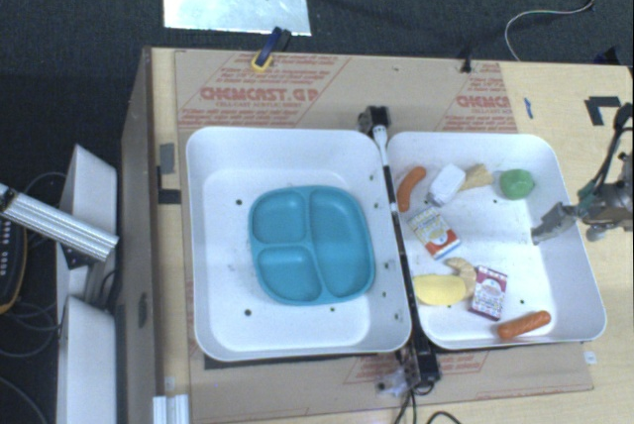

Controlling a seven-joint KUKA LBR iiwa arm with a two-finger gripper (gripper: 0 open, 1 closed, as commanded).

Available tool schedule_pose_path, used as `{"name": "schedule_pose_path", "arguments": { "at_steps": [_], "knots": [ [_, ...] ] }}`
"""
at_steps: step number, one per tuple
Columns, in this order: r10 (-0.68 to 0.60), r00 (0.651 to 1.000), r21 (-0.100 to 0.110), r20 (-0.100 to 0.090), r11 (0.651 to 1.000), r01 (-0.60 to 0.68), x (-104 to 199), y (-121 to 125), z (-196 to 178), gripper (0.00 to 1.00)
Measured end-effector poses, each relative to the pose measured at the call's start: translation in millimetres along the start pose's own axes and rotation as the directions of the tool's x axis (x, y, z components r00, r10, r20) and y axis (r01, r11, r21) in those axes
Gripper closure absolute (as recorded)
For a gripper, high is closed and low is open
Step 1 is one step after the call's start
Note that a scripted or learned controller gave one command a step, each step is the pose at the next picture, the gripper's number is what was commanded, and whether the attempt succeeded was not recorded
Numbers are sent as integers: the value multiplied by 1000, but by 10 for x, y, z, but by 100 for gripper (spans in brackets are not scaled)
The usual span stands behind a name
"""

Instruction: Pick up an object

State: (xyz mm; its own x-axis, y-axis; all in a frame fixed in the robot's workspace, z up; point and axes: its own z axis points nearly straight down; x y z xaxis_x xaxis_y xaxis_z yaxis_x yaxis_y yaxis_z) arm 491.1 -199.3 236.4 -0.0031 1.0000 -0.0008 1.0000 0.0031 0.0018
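A: Camera view looking down on the worktop (297, 80), carrying two white bins side by side. Left bin (223, 174) holding a blue divided tray (310, 245), lying flat at its middle.

B: Right bin (555, 159) holding the loose things. Orange sausage (409, 184) lying near the top left corner, a white block (446, 182) just beside it, a green ball (516, 182) sitting further right near the top wall.

A: Lower down, a red and white packet (434, 232) lying around the middle, a yellow banana-like piece (442, 289) resting below it, a small red carton (489, 292) just beside that, another orange sausage (523, 324) lying against the bottom wall.

B: Pincer (551, 224) reaching in from the right, hanging over the right bin's right side, carrying nothing visible. Fingers too small and blurred; impossible telling whether apart or together.

A: Green ball lying nearest, up and to the left of it, apart, not touching.
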Motion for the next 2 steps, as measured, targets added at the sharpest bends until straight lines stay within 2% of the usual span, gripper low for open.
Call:
{"name": "schedule_pose_path", "arguments": {
  "at_steps": [1, 2],
  "knots": [
    [-1, 1000, 1, -1, 1000, 1, 273, 731, 333, 0],
    [-1, 1000, 2, -2, 1000, 1, 955, 1635, 1067, 0]
  ]
}}
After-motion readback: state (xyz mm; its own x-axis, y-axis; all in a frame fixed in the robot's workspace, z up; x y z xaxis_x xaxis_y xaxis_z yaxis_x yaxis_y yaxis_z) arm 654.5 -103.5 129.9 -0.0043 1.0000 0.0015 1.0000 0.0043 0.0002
